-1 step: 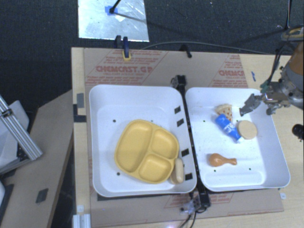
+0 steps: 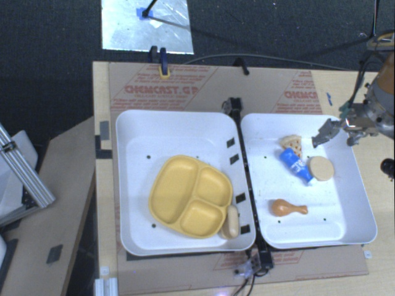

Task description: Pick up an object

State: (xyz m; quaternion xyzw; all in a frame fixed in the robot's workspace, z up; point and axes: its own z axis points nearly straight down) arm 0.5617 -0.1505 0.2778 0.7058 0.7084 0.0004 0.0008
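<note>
From the camera above, the gripper (image 2: 338,131) hangs over the far right edge of the right bin (image 2: 355,230), its fingers (image 2: 322,134) spread with nothing between them. Candidates to pick up lie just left of it and nearer: a blue bottle (image 2: 295,165) touching a round tan disc (image 2: 321,168), a wedge of bread (image 2: 292,143) beside the bottle's far end, and a toy drumstick (image 2: 287,208) alone toward the near side. The crowded trio is the risk: fingers coming down there could straddle two items or knock the bottle away. The drumstick has open floor all round. The left bin (image 2: 133,165) holds a yellow divided tray (image 2: 190,196) with a small beige piece (image 2: 231,222) against its near right edge.
</note>
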